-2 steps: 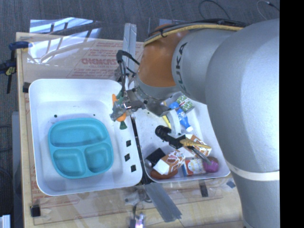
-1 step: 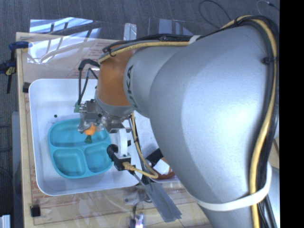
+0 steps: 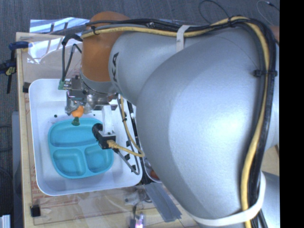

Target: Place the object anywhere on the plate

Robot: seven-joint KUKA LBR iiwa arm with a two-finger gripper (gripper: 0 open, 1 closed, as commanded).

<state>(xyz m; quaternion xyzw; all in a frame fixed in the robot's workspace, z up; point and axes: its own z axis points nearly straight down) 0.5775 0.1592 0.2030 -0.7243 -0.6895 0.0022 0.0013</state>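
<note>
gripping a small orange object, gripper above smooth blue plate.

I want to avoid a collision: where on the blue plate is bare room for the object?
The blue plate has bare room in its two lower compartments and the left part of the upper one. It is crowded at the upper rim, where the tool holds the small orange object.

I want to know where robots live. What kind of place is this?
Probably a robot lab. A big grey arm with taped cables reaches over a white bin holding a blue divided plate, on a workbench.
</note>
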